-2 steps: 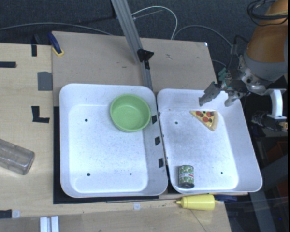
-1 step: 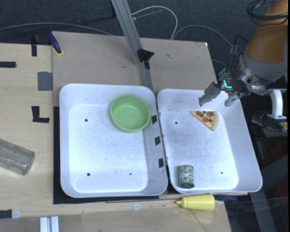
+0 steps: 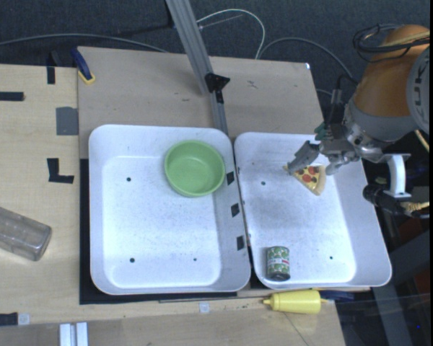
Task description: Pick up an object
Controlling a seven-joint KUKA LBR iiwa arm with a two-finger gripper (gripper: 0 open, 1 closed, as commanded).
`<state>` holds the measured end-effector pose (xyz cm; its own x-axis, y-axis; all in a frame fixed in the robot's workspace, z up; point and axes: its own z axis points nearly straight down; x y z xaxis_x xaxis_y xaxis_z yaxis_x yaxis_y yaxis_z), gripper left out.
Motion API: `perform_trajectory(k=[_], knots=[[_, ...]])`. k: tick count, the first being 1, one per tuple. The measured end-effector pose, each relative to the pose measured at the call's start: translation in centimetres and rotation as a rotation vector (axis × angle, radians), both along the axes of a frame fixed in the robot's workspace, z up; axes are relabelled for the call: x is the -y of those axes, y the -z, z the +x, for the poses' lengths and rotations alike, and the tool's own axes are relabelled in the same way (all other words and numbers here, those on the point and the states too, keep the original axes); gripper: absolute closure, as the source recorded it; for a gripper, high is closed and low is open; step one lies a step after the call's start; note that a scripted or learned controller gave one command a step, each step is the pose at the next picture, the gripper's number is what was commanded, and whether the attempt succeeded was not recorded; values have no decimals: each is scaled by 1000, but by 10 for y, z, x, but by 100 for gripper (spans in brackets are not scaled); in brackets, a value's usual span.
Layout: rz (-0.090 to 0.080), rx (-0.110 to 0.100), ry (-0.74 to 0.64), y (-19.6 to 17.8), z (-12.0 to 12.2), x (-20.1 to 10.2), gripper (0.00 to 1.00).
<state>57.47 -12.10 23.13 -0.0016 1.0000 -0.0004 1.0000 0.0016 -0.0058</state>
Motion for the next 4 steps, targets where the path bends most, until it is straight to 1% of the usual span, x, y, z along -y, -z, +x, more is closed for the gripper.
perform_trajectory(k=[1,2,3,4], knots=[[1,-3,0,65,-1,0,0],[1,-3,1,122,-11,5,0],[1,2,-2,109,-10,4,100],[0,9,-1,62,-2,-3,100]])
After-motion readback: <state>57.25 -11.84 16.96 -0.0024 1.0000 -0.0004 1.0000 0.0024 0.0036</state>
